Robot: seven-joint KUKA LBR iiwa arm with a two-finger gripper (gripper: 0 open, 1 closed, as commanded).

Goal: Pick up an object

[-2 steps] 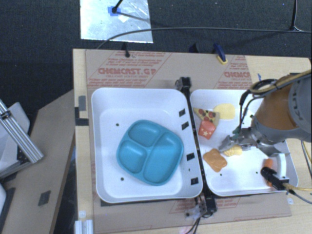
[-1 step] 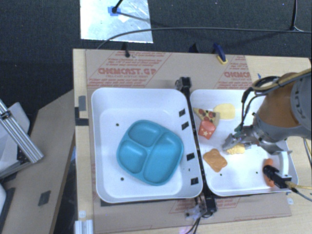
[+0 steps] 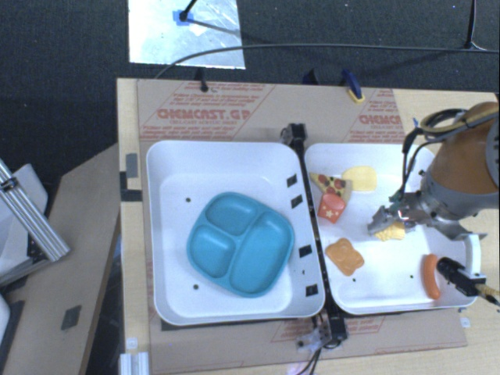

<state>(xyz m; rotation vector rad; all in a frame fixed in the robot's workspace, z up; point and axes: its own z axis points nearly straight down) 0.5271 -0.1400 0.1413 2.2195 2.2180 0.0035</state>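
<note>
My gripper (image 3: 387,223) hangs low over the middle of the right bin (image 3: 391,299), reaching in from the right. A small yellow piece (image 3: 394,233) lies right under its tip, partly covered by it. Whether it is touched or gripped I cannot tell. To the left in the same bin lie a red cube (image 3: 331,207), a pizza-slice toy (image 3: 331,184), a pale yellow disc (image 3: 360,179) and an orange bread-like piece (image 3: 344,256). An orange-red sausage (image 3: 430,276) lies near the bin's front right corner.
The left bin (image 3: 168,170) holds a blue divided plate (image 3: 241,243). A black-clipped rim (image 3: 306,217) separates the two bins. The grey and orange arm (image 3: 465,170) covers the right bin's right side.
</note>
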